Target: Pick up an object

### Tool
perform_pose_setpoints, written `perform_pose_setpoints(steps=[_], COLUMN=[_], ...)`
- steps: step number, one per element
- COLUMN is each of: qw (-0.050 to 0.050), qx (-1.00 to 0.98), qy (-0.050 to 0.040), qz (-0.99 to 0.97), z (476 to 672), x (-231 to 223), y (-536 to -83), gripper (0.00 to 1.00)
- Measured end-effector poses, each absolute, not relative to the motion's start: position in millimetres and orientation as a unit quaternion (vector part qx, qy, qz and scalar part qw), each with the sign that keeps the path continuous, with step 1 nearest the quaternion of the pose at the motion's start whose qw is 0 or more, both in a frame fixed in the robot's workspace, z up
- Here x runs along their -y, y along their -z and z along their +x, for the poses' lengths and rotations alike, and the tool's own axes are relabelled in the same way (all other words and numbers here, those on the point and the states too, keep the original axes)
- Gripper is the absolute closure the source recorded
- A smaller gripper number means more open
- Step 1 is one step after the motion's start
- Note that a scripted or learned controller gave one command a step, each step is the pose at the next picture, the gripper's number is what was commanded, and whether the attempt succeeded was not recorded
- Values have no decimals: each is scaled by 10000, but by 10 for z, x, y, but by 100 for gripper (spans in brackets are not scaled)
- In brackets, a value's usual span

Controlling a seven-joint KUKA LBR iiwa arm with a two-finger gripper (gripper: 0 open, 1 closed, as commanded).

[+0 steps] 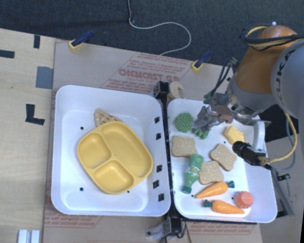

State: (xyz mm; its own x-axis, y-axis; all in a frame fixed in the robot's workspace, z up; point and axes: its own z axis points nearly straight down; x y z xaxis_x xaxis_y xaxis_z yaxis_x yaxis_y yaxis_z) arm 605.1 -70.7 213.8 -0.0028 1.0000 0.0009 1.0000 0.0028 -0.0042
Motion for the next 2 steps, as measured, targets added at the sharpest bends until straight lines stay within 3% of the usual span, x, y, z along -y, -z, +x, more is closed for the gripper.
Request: perform_pose_setpoints(steps=[1, 2], qw=[14, 0], qx=[7082, 7074], qy=[-11, -2], qz=[-7060, -7068], z=[5680, 5657], x=[351, 483], y=[-2215, -2343], gripper=[100, 100])
